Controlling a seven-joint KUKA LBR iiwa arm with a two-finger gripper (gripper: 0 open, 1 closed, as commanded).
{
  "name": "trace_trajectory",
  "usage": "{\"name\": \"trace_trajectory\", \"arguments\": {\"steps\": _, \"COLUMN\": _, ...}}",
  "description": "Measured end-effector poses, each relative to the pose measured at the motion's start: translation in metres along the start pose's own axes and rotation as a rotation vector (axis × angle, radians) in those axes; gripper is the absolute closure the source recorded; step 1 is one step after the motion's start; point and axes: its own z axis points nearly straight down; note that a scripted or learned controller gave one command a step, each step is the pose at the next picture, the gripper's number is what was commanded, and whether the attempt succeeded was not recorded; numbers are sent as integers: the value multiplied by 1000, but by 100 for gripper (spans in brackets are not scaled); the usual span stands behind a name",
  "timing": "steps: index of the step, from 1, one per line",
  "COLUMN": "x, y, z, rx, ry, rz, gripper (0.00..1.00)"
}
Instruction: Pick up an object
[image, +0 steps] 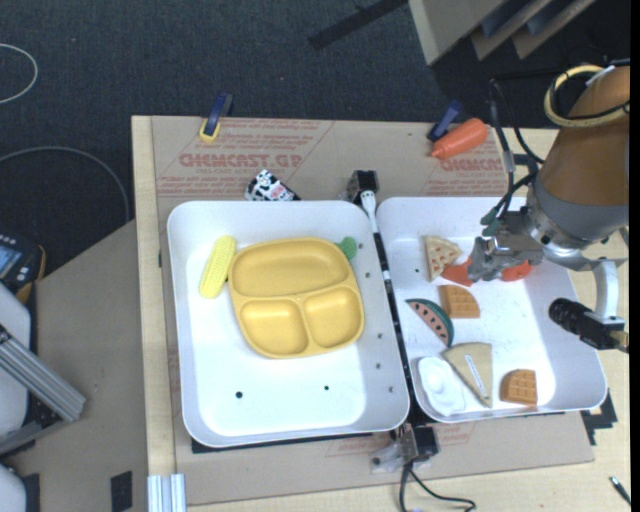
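- Left bin (190, 330): holds a yellow corn cob (216, 266) beside a yellow divided plate (295, 295), with a small green piece (347, 246) at the plate's far right corner. All well apart from the arm, so unlikely targets for this try.
- Right bin (555, 355), left and near part: holds a triangular toast slice (437, 256), a waffle square (459, 301), a watermelon slice (432, 320), a white piece (438, 384), a pale wedge (472, 362) and a second waffle (518, 385). All lie flat, none touched by the arm.
- Red piece (458, 273): lies on the bin floor between the toast slice and the waffle square, partly hidden under the tool. Judged the likeliest thing to be picked — nearest to the tool.
- Gripper (490, 258): sits low over the far middle of the right bin, just beside or over the red piece. Degree of opening cannot be told from this slanted view; nothing seen in its grasp.
- Step in hand, by judgement: the reach-down for a grasp, lift not yet made.
- Next move calls for: closing squarely on the red piece, keeping clear of the toast slice and the waffle square close by, then a straight lift — confirm the piece leaves the bin floor before counting the pick as made.
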Motion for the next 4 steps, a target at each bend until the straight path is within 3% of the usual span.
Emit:
{"name": "trace_trajectory", "arguments": {"steps": 1, "x": 41, "y": -25, "z": -8, "rx": 0, "ry": 0, "rz": 1, "gripper": 100}}
{"name": "trace_trajectory", "arguments": {"steps": 2, "x": 55, "y": -47, "z": -7, "rx": 1, "ry": -2, "rz": 4, "gripper": 100}}
{"name": "trace_trajectory", "arguments": {"steps": 3, "x": 60, "y": -31, "z": 5, "rx": -3, "ry": -4, "rz": 4, "gripper": 100}}
{"name": "trace_trajectory", "arguments": {"steps": 4, "x": 60, "y": -40, "z": 10, "rx": 1, "ry": -3, "rz": 6, "gripper": 100}}
